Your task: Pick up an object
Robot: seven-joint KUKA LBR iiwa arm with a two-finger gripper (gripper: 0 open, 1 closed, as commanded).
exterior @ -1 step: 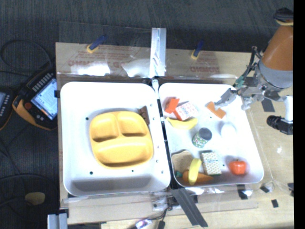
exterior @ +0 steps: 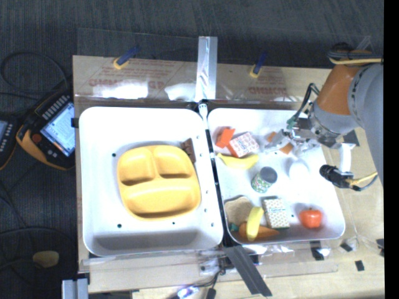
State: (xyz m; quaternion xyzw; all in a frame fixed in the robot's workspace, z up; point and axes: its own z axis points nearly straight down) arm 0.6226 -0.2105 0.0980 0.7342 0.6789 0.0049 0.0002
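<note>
I hold the gripper point(exterior: 298, 136) low over the right bin point(exterior: 330, 229), near the small orange piece point(exterior: 285, 147), though I cannot tell how open it is.

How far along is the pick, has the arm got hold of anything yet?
Nothing looks picked yet. The claw sits low over the upper part of the right-hand white bin, near a small orange piece; I cannot tell whether anything is between its fingers. The round orange tomato-like toy, green-labelled can and yellow banana-shaped toy lie in the bin. The grasp and lift remain.
</note>
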